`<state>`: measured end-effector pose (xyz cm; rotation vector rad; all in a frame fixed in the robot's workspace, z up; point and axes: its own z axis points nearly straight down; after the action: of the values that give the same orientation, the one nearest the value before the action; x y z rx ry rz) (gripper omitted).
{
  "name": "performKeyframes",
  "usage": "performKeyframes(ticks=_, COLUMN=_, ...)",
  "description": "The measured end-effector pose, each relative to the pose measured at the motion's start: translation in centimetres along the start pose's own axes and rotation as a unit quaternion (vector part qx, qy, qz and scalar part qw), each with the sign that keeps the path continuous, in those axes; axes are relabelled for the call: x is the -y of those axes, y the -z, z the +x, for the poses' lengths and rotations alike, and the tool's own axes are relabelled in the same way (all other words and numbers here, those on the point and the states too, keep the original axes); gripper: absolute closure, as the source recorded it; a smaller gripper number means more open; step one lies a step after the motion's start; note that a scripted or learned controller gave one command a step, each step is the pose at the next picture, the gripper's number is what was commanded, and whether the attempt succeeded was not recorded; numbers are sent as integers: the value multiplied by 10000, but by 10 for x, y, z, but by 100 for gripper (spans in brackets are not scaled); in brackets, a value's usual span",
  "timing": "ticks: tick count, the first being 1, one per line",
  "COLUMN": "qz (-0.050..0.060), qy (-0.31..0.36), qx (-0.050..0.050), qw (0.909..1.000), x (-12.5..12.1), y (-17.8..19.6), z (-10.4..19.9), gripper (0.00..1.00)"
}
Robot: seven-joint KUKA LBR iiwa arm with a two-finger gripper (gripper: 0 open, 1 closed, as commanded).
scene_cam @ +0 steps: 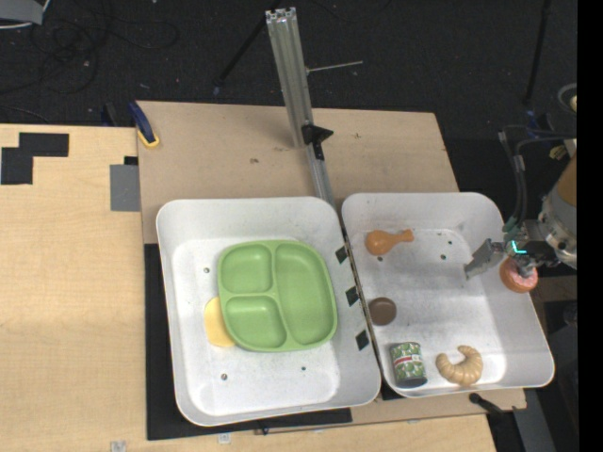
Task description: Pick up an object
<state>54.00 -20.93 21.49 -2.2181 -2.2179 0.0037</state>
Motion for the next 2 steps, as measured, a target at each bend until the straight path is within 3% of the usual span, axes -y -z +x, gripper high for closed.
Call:
performKeyframes(ticks=1, qz=-12, qy=1, qx=3, qw=10000, x=-1, y=1, z=0, gripper=0)
performKeyframes(ticks=2, qz=9, qy=2, qx=-2, qw=10000, x=-2, y=-43, z=1, gripper=0)
